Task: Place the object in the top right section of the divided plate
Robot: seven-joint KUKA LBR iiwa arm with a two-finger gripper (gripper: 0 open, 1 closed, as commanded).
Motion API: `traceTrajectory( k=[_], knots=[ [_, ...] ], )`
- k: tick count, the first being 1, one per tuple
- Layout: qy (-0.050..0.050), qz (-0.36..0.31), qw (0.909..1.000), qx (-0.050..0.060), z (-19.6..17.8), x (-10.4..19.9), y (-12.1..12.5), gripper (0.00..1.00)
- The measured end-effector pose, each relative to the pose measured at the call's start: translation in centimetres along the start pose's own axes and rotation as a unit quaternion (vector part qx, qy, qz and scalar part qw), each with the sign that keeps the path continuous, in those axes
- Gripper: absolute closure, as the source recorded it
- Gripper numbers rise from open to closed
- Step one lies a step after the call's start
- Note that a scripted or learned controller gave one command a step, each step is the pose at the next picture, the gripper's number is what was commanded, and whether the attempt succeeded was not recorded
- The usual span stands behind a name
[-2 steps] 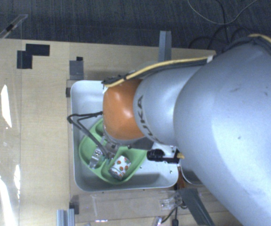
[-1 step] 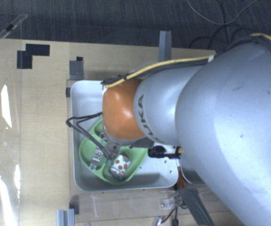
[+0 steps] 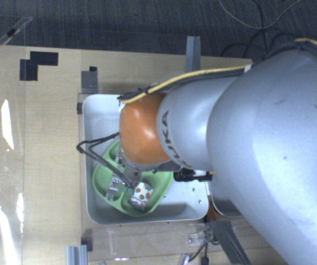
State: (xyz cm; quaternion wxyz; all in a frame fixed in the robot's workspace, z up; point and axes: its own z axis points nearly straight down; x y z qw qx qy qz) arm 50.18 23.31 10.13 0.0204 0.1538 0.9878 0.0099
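Note:
A green divided plate (image 3: 104, 176) lies in the left white bin (image 3: 95, 120), and the arm hides much of it. A small white object with red-orange spots (image 3: 142, 192) rests in the plate's lower right part as seen here, near the rim. My gripper (image 3: 117, 186) hangs low over the plate, just left of the spotted object. The orange wrist band (image 3: 141, 128) sits directly above it and hides the plate's upper sections. Whether the gripper touches the object cannot be made out.
The grey arm (image 3: 257, 148) covers the right bin and much of the left one. A black cable loops from the wrist over the left bin's left side (image 3: 86, 146). A clear panel stands on the bench at the far left (image 3: 4, 148).

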Motion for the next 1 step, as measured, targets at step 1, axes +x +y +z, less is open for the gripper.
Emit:
traceTrajectory(
  k=[1],
  knots=[
    [0.000, -0.048, 0.9988, 0.000, -0.01, 0.03, 0.05, 0.00]
  ],
)
